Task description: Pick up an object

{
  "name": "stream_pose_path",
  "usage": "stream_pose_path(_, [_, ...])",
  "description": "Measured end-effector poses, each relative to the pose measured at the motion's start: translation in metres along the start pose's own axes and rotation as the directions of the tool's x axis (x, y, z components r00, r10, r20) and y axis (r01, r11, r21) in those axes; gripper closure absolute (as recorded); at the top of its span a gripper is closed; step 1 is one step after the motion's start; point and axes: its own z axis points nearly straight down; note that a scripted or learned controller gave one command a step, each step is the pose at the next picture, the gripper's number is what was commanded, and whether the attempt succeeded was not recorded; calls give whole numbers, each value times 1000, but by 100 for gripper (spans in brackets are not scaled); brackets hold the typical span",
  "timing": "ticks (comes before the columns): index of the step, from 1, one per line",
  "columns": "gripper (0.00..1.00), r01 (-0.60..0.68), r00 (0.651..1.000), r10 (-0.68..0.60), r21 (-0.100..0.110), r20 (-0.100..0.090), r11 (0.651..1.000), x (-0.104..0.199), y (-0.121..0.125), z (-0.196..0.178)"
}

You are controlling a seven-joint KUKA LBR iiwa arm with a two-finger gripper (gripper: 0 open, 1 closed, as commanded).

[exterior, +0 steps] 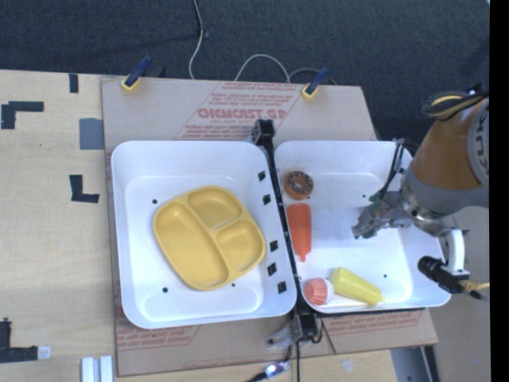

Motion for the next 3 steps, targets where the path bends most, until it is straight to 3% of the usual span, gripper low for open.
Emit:
stream_pose_path(2, [100,2,1000,-2,0,0,1000,1,8,-96])
stream_pose_path(3, [100,6,1000,-6,5,-2,1000,53,23,-80])
